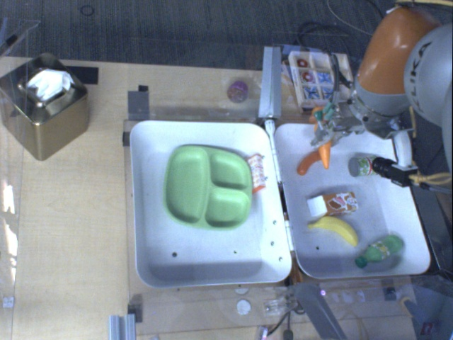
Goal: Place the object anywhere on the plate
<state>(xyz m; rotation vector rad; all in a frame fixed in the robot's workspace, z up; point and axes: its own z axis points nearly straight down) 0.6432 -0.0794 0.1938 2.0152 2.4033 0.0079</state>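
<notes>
Hovering at the right bin's [417,211] twelve o'clock, the gripper [327,134] touches the carrot [315,159]; its state I cannot tell. Carrot may slip before reaching the green plate [205,186].

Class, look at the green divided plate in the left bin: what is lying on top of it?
The green plate bears nothing in its three compartments. A small red-and-white packet lies beside its right rim, perhaps just overlapping it. Whatever is under the plate is covered.
</notes>
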